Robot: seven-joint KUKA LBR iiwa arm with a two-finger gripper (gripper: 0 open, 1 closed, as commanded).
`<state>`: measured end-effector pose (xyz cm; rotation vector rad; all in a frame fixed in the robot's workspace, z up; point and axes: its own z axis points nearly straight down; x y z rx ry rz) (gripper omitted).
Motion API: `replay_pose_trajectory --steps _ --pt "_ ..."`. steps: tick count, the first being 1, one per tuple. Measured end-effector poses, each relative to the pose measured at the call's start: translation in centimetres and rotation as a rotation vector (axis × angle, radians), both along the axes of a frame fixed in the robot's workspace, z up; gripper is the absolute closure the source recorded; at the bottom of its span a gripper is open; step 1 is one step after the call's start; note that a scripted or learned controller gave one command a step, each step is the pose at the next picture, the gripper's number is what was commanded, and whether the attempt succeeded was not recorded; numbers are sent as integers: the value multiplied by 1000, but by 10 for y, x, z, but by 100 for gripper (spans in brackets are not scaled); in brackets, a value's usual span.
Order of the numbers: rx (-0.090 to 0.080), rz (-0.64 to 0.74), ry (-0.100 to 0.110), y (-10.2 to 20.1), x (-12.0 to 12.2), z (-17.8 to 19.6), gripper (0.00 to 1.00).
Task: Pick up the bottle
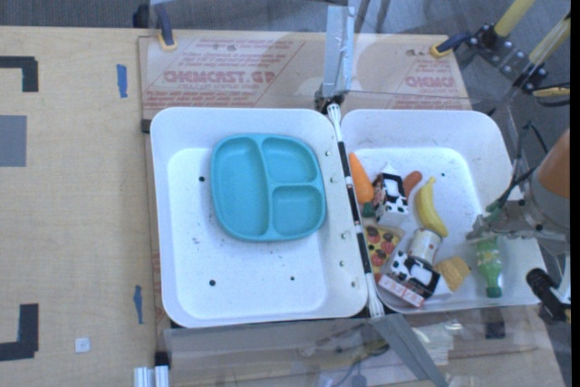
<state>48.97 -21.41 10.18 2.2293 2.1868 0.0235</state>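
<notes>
1. Camera view: the bottle (pixel 490 268) is a small green plastic one with a paler cap end, lying lengthwise near the right bin's (pixel 485 133) right wall, just beside a yellow corn-like toy (pixel 454 270).
2. My gripper (pixel 494 227) sits right over the bottle's upper end (metal bits are a blur there, so I honestly can't tell how it's set or whether it has anything).
3. Same bin: a smooth curved banana (pixel 429 208), an orange carrot (pixel 362 179), a cow-print carton (pixel 392 194), and a flat pizza card (pixel 381 246).
4. Left bin (pixel 172 222): a glossy teal three-compartment plate (pixel 268 187) with rounded corners.
</notes>
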Motion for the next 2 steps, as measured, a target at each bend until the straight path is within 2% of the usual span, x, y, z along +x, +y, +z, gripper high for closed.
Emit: replay_pose_trajectory --steps 1,2 --pt "0 107 21 6 53 1 100" --pt "-1 193 21 30 96 116 100"
